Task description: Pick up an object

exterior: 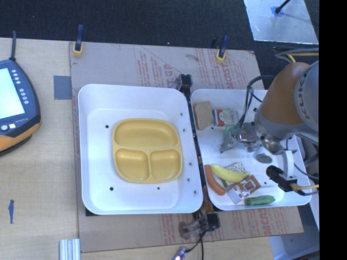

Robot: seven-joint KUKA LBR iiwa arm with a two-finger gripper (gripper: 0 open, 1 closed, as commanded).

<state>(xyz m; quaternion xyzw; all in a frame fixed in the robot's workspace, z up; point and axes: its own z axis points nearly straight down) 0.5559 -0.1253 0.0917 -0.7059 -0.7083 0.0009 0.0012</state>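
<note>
The grey arm with its orange band [287, 93] reaches in from the right, above the right-hand shallow white bin [209, 97]. Its two-finger gripper [234, 137] hangs low over that bin's middle — whether the jaws are spread or pressed together I cannot tell. Candidates for picking lie in the same bin: a brown bread-like slice [203, 114] and a small white carton [224, 116] toward the far end, a yellow banana [229, 173], an orange carrot-like stick [214, 180], a printed packet [243, 189] and a green pod-shaped piece [259, 200] at the near end. The left white bin [89, 145] holds a yellow three-compartment plastic tray [146, 149].
</note>
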